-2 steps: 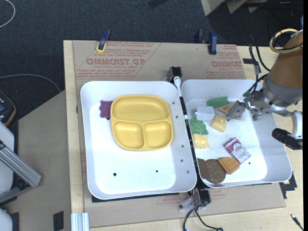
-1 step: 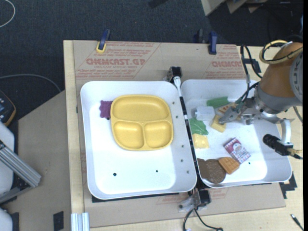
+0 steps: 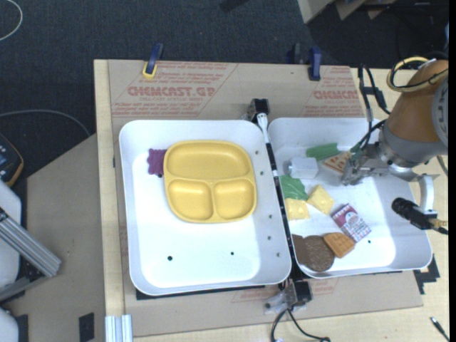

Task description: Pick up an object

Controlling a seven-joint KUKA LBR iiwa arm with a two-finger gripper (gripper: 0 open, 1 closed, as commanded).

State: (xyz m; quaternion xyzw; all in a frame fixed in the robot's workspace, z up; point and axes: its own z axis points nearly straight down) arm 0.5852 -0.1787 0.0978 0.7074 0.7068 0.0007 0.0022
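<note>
Where the arm enters from the right, the gripper (image 3: 354, 171) sits low in the right bin (image 3: 406, 251), its tips beside a tan wedge-shaped piece (image 3: 335, 164) and a green item (image 3: 322, 150); whether it is wide, narrow or holding anything cannot be told. Near these lie a pale grey block (image 3: 303, 167), yellow pieces (image 3: 319, 199), a red-and-white packet (image 3: 352, 222) and a brown round disc (image 3: 314, 252). The left bin (image 3: 199, 262) bears a yellow divided plate (image 3: 210, 179), with a purple object (image 3: 155, 161) touching its left edge.

The arm (image 3: 420, 120) reaches in from the right, its gripper (image 3: 354, 168) lowered and pointing left.
</note>
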